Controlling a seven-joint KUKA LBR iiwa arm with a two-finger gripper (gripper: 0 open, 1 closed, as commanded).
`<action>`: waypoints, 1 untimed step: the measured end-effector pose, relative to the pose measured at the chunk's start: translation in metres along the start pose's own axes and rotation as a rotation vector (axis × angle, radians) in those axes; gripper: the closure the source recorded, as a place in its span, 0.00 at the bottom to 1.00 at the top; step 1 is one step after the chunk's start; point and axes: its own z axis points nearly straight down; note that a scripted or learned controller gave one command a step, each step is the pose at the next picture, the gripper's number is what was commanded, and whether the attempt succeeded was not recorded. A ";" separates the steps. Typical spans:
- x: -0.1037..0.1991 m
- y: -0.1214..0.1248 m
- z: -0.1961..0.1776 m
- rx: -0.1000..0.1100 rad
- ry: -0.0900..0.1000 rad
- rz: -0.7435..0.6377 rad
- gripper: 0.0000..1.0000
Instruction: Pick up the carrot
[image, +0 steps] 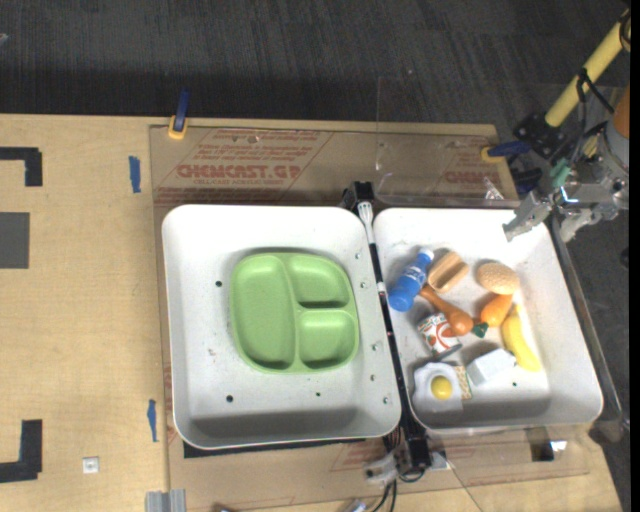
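In the right bin (575, 395), a fried egg (437, 384) lies nearest. Farther in, the carrot (447, 310) rests mid-bin between a blue bottle (408, 281) and a banana (519, 340). At the far right corner, the gripper (546, 217) hovers, fingers apart and empty.
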 end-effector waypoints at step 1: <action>0.000 -0.022 0.146 0.008 0.003 -0.144 0.00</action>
